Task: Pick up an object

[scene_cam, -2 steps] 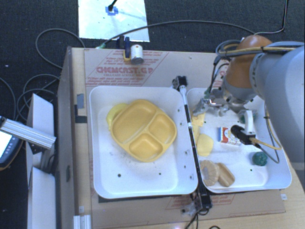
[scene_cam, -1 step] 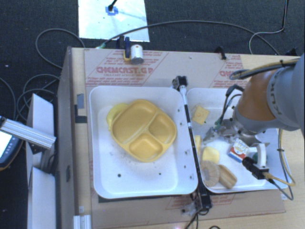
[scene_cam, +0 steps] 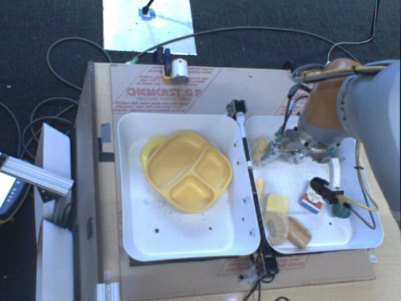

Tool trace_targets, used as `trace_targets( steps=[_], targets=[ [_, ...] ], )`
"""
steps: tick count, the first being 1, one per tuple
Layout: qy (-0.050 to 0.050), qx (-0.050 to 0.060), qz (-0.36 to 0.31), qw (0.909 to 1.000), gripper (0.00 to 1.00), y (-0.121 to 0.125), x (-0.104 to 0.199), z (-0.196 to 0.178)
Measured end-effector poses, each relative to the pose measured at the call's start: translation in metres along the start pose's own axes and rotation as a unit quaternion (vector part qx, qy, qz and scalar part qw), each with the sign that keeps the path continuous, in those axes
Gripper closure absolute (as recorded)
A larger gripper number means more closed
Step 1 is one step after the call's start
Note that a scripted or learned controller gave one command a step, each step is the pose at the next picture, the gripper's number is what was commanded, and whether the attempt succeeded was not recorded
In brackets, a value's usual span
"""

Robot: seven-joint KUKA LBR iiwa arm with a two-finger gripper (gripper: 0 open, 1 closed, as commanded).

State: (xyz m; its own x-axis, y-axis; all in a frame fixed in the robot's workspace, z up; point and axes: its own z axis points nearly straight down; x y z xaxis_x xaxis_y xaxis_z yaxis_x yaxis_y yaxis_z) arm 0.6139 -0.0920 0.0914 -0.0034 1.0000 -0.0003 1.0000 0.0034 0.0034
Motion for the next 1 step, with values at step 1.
trace_targets(
  steps=[1],
  targets=[
    [0.0,0.0,0.0,1.0,0.0,0.0475,0.0086,0.0065]
  ],
)
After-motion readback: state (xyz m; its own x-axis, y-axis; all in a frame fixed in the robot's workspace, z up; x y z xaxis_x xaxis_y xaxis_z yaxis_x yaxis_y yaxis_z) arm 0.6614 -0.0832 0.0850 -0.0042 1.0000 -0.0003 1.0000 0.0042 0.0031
